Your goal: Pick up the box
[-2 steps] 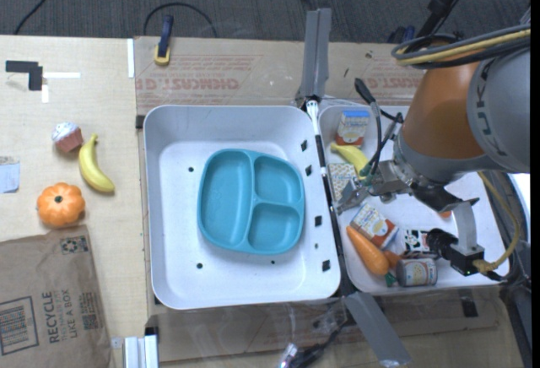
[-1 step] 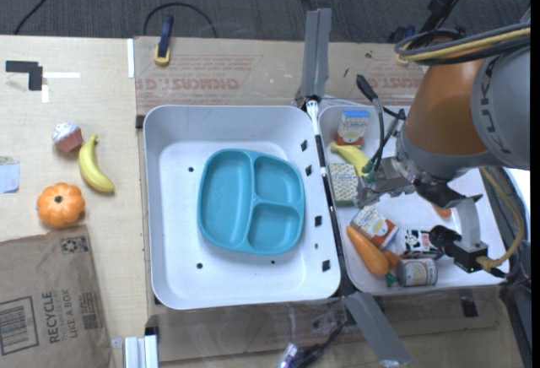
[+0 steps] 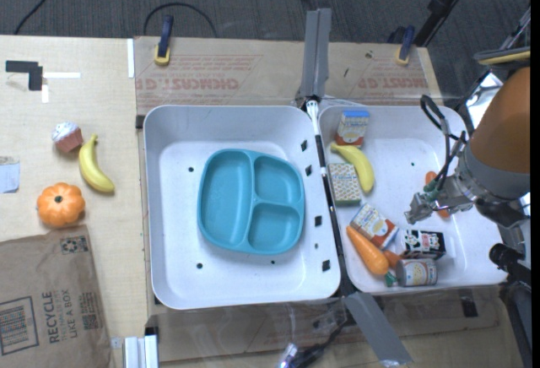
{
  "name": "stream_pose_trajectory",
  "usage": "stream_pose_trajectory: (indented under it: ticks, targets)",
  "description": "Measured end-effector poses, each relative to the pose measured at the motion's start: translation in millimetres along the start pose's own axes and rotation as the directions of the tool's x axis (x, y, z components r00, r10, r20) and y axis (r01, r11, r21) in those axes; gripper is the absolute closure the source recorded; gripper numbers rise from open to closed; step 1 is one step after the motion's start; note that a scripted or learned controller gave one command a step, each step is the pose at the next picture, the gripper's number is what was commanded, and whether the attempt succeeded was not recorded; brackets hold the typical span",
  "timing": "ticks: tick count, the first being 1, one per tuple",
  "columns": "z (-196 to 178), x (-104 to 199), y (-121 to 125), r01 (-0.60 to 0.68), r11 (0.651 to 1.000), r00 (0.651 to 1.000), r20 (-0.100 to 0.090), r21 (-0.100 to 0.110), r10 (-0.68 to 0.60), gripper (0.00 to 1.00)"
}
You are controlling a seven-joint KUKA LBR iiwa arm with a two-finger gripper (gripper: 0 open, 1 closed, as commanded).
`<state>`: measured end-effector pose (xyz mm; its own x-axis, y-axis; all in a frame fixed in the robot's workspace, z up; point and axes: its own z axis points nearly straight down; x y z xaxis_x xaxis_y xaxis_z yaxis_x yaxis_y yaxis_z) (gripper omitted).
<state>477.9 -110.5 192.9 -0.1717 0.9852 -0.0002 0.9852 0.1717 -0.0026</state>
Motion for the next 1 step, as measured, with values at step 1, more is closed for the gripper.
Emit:
stream_pose_trajectory:
  ticks: [1]
  targets:
    - [0.0, 0.1, 0.1, 0.000, 1.000, 1.000, 0.000, 0.000, 0.000, 0.00]
